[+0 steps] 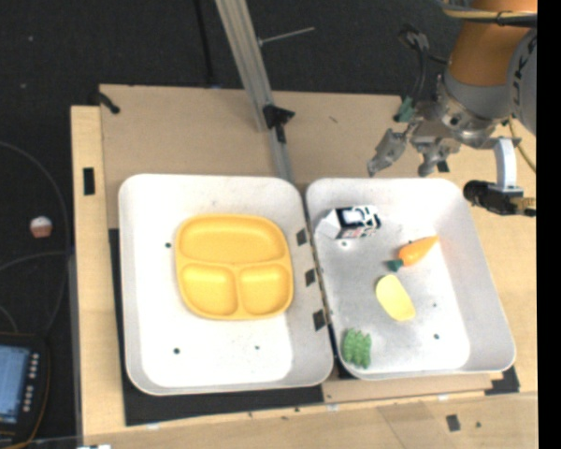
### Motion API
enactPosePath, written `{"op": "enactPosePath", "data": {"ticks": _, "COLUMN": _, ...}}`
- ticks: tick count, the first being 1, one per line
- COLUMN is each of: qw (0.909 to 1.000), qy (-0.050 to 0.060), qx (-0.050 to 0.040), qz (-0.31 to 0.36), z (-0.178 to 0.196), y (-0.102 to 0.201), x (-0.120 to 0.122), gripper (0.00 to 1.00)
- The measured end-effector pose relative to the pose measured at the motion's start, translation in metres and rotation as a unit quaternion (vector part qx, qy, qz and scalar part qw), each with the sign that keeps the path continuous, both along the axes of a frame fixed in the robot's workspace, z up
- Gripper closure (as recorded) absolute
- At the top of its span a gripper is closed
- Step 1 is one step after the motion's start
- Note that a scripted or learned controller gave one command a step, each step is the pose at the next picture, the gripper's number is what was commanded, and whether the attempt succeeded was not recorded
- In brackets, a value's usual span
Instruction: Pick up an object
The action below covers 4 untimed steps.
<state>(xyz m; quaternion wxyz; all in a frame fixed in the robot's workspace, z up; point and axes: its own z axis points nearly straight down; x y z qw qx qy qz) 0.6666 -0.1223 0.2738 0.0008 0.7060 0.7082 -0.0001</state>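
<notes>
Claw (410,158) hovers open beyond right bin's (481,279) far rim.

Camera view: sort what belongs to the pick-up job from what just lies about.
Job: two-finger gripper; orange toy carrot; yellow oval piece; green leafy toy; black-and-white toy car.
Lying about: yellow three-compartment tray; slanted metal pole.

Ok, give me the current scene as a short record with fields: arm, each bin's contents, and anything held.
gripper: above the far edge of the right bin, open, nothing between its fingers
left white bin: yellow plastic three-compartment tray
right white bin: orange toy carrot, yellow oval piece, green leafy toy, small black-and-white object
held: nothing
task state: no object picked up yet
</notes>
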Motion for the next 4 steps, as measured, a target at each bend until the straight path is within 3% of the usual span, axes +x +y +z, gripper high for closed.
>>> {"op": "enactPosePath", "data": {"ticks": 1, "qw": 1.0000, "qy": 0.000, "qx": -0.0004, "qz": 0.000, "z": 0.000, "y": 0.000, "x": 0.000, "gripper": 0.00}}
{"op": "enactPosePath", "data": {"ticks": 4, "qw": 1.0000, "qy": 0.001, "qx": -0.0005, "qz": -0.003, "z": -0.141, "y": -0.003, "x": -0.019, "gripper": 0.00}}
